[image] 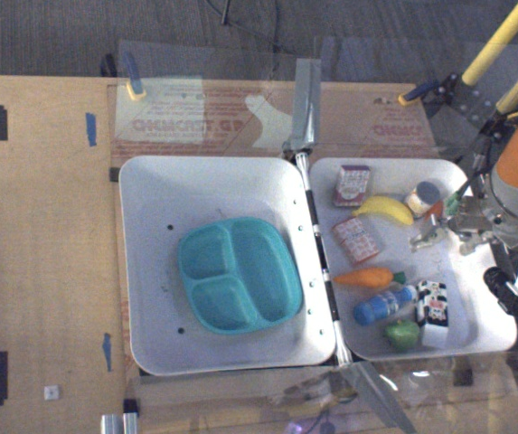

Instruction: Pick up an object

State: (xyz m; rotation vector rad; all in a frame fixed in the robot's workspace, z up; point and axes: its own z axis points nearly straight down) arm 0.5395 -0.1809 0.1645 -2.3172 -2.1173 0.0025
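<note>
Teal plastic divided tray point(239, 275) in left bin point(150, 188); hand point(430, 233) over right bin, grip can't tell

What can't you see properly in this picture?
- Small grey-blue round thing in the right bin, camera view: partly behind the gripper, too blurred to name.
- Two small printed packets: print too small to read.
- Arm: cut off by the right edge.
- Green thing: partly tucked behind the cow-print carton, kind unclear.
- Whether the fingers are open: too blurred.
</note>
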